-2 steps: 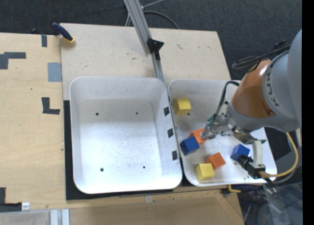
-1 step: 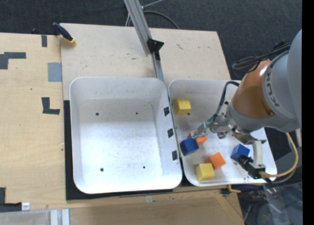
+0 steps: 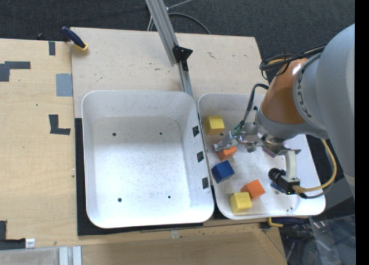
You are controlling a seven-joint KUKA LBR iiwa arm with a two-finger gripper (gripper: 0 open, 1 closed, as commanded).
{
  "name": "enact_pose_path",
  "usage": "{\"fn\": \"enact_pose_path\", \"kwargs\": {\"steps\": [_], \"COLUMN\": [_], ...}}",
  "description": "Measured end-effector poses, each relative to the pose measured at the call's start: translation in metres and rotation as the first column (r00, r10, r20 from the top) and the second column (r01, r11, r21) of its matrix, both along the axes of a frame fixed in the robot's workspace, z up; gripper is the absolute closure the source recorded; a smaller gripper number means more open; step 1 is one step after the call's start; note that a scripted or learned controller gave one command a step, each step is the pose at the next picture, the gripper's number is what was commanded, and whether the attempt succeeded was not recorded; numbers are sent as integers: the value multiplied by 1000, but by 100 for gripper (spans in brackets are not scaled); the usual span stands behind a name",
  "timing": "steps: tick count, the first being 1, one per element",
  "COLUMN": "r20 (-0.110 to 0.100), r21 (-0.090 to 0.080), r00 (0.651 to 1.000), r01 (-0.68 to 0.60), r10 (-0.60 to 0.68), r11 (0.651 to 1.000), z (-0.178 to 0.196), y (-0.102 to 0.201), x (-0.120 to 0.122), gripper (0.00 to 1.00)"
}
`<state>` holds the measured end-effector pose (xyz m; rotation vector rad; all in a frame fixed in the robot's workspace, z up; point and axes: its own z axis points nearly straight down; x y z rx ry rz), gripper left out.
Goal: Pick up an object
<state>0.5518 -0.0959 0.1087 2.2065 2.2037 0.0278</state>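
The grey arm (image 3: 323, 90) comes in from the right, and its orange band (image 3: 282, 99) sits over the right bin (image 3: 311, 200). The left bin (image 3: 138, 160) lies beside it, the two rims touching along the middle, and both rest on the wooden bench (image 3: 132, 56). A metal rail (image 3: 164, 18) slants down from the top of the view to the point where the bins meet.

The gripper (image 3: 228, 142) hangs low inside the right bin, near its left wall. A small orange piece (image 3: 228, 152) lies directly at its tip, but the metal parts there blur together, so it cannot be told whether the piece is gripped or merely lying under the tool.

The other candidates lie around it. A yellow cube (image 3: 215, 123) sits just above the gripper, and a blue cube (image 3: 222, 170) sits just below. Further toward the front rim, an orange cube (image 3: 253, 188) rests touching or nearly touching a second yellow cube (image 3: 241, 201).

Judged from this, the approach is done and the tool is down among the objects. A confirmed grip and the lift clear of the bin are still to come.
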Motion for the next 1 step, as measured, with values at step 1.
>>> {"fn": "enact_pose_path", "kwargs": {"steps": [1], "r20": [2], "r21": [0], "r00": [1000], "r01": [-3], "r10": [3], "r11": [1000], "z": [12], "y": [0], "x": [2], "gripper": [100]}}
